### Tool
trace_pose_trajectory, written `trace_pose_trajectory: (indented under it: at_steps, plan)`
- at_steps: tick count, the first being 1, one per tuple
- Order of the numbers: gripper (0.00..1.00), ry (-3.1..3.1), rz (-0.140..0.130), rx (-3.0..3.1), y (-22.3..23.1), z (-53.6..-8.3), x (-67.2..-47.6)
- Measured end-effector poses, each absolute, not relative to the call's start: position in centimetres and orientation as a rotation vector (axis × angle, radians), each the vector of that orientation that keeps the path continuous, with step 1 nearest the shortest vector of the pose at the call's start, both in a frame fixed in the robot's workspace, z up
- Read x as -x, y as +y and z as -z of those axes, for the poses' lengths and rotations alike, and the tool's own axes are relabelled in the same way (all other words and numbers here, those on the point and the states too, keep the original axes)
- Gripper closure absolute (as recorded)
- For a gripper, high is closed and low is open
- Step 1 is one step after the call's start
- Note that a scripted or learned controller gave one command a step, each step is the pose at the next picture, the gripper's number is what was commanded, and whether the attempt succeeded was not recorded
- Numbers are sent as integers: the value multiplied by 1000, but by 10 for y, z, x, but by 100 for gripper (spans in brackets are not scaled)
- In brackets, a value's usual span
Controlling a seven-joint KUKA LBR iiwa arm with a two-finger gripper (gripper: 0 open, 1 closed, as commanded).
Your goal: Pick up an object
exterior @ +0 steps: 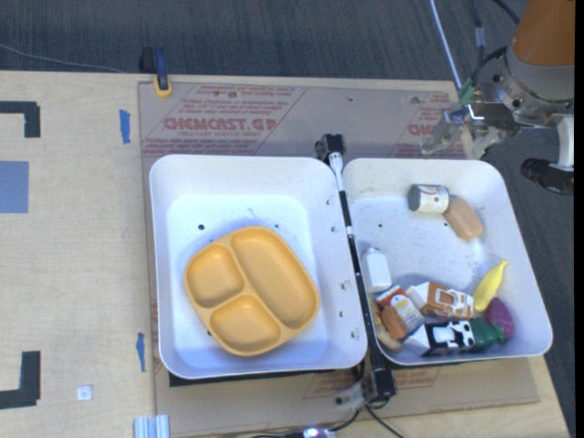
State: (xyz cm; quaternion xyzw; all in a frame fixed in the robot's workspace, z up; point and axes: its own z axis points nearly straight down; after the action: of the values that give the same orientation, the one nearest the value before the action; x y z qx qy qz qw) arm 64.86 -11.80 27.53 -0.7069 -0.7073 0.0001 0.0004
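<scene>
Grey arm with orange band enters from upper right; its pincer hangs above the far rim of the right-hand shallow white bin, nothing between its fingers; whether it stands open or closed, I cannot tell from here.

Candidates all in the right bin: small white-and-grey can lying on its side, touching a tan oblong block; yellow banana near the outer wall; a crowded heap of toy food packets at the near end.

Left white bin holds a yellow three-part tray.

Judgement: best bet is the can or tan block — nearest, least crowded. Descend straight, straddle one item only, avoid the heap.
</scene>
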Motion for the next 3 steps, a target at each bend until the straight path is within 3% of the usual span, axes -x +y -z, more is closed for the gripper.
trace_pose_trajectory:
  at_steps: [1,2,3]
  plan:
    - [0,-2219,-1,2221,-128,-165,-548]
    - [0,-2218,-1,2221,-224,-148,-488]
    - [0,-2223,2,2225,-182,-103,-496]
